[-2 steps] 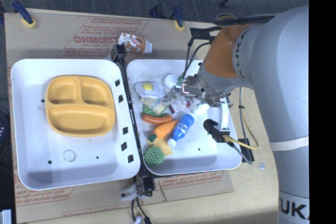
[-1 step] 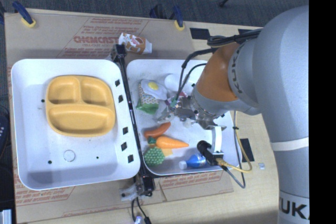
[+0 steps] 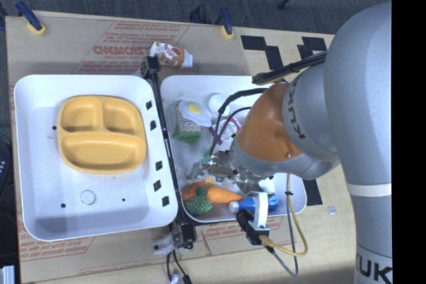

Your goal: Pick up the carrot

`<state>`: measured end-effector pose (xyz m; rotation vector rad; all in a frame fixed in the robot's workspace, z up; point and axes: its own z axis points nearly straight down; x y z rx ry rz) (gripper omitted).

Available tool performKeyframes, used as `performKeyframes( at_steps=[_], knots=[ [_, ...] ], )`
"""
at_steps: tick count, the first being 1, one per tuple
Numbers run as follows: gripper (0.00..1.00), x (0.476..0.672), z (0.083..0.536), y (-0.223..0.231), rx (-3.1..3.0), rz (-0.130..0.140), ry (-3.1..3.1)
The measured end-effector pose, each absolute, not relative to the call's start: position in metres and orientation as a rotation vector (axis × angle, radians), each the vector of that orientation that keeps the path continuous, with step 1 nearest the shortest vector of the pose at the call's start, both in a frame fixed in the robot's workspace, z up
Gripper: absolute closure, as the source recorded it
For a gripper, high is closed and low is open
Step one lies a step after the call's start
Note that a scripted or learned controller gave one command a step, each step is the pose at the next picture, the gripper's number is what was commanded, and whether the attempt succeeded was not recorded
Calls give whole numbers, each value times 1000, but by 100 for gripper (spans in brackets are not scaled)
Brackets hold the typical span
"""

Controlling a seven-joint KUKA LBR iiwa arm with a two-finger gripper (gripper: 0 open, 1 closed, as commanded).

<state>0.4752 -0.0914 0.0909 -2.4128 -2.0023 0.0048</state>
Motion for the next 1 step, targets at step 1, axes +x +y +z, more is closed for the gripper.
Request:
performKeyframes(
  at_steps=[1],
  knots=[
    [100,476,101,-91,-2406,6,-2008]
  ],
)
